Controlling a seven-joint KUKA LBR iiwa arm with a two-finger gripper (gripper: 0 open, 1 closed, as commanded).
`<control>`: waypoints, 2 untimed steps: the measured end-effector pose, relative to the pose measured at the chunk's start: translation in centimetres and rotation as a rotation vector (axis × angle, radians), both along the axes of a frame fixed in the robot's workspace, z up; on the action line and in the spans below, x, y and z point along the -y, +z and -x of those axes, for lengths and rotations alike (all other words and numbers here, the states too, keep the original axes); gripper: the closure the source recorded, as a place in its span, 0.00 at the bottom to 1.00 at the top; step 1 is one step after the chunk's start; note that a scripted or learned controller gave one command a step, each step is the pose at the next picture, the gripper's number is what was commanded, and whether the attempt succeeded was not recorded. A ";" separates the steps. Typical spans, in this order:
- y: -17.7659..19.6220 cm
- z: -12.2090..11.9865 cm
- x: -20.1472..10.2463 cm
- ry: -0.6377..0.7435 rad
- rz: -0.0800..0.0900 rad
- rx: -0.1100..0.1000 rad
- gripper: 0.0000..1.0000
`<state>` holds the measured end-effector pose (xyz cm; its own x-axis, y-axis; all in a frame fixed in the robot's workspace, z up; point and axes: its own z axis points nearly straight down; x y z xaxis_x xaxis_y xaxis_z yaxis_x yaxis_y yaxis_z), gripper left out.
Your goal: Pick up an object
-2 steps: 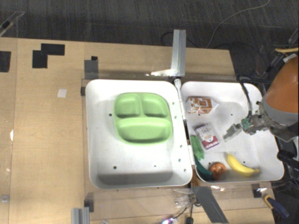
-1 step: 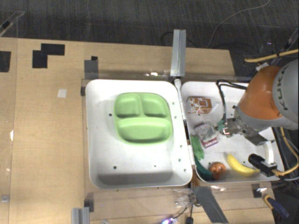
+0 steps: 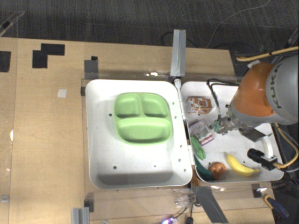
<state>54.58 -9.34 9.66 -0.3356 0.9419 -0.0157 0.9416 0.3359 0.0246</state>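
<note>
My gripper (image 3: 218, 125) hangs low in the right bin (image 3: 273, 175), in its middle. Just left of it lies a clear crinkled packet (image 3: 202, 131). A small packet with a red and brown print (image 3: 200, 105) lies further back on the left. A yellow banana (image 3: 241, 165) lies near the front wall, and a reddish round fruit (image 3: 217, 169) sits left of it. A green pod-like thing (image 3: 198, 148) rests along the left wall above a dark teal bowl (image 3: 202, 172). The grey and orange arm (image 3: 256, 97) covers the bin's back right.
The left bin (image 3: 100, 162) holds a green divided plate (image 3: 142, 117) at its middle. A metal post (image 3: 178, 55) stands behind the wall between the two bins. Wooden bench surface stretches to the left.
</note>
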 end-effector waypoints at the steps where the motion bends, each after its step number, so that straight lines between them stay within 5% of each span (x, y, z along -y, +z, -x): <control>1: 1.3 -0.3 -0.3 0.003 -0.005 0.007 1.00; 2: 1.4 -0.4 -0.2 0.002 -0.004 0.009 0.00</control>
